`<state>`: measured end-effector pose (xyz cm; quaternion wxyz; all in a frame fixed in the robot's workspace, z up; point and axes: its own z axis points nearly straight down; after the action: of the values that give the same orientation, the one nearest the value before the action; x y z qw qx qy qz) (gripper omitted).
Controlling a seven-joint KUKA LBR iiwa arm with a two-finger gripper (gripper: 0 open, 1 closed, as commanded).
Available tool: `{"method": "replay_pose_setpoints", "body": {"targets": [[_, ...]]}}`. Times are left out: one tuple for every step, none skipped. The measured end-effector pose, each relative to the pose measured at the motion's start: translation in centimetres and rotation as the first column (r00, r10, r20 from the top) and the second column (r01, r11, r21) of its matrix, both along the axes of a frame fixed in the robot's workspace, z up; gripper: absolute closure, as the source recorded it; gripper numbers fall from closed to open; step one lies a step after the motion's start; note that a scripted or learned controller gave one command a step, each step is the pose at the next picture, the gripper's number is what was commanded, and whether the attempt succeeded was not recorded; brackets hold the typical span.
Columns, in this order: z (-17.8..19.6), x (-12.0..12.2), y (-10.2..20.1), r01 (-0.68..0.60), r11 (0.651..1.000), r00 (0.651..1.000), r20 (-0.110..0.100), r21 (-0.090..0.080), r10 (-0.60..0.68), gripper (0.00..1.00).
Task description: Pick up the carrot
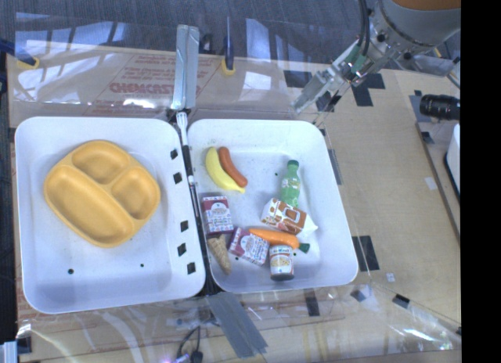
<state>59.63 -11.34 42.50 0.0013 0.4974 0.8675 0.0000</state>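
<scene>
Right, your jaws [313, 97] hang at one o'clock, grip unclear, from the slim orange carrot [275, 238] in the right white bin [333, 197].

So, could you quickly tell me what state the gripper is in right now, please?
Gripper: above the far right corner of the right bin, apart from the carrot; holding nothing visible; open or closed cannot be told.
</scene>
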Motion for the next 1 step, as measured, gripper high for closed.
{"method": "replay_pose_setpoints", "body": {"targets": [[1.18, -1.90, 5.90, -0.253, 0.967, 0.967, -0.004, 0.001, 0.253, 0.00]]}}
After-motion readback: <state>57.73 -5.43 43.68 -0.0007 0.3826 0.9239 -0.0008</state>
